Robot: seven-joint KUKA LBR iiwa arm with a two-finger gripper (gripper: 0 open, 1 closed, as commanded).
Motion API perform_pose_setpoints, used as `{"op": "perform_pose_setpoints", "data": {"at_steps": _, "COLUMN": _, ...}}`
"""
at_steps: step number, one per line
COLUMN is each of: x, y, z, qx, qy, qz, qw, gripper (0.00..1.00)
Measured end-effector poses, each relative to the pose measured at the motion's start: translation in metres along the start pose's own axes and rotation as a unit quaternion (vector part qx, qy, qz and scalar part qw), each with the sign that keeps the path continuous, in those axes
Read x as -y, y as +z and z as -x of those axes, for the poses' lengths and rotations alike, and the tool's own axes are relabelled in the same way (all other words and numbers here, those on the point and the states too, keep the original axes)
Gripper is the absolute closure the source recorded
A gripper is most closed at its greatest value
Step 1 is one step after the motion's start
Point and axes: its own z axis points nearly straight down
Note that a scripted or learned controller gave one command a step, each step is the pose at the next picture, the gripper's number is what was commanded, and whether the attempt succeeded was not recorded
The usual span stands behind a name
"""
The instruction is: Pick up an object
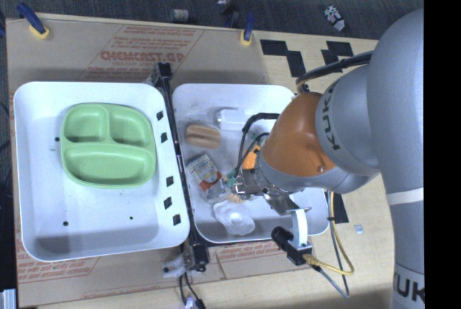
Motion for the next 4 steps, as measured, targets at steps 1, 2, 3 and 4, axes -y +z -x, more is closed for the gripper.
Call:
{"op": "perform_pose_setpoints", "data": {"at_steps": 1, "x": -0.001, "y": -0.01, "z": 0.0, "qx": 0.0, "qy": -0.003, "qz": 0.0, "qw": 1.0, "gripper": 1.0}}
{"op": "perform_pose_setpoints", "data": {"at_steps": 2, "x": -0.002, "y": -0.101, "z": -0.065, "qx": 0.0, "qy": 0.0, "qz": 0.002, "qw": 1.0, "gripper": 1.0}}
{"op": "perform_pose_setpoints", "data": {"at_steps": 3, "x": -0.003, "y": -0.007, "z": 0.017, "qx": 0.0, "qy": 0.001, "qz": -0.001, "qw": 1.0, "gripper": 1.0}}
{"op": "perform_pose_setpoints", "data": {"at_steps": 4, "x": -0.001, "y": -0.101, "z": -0.034, "qx": 0.0, "qy": 0.0, "qz": 0.002, "qw": 1.0, "gripper": 1.0}}
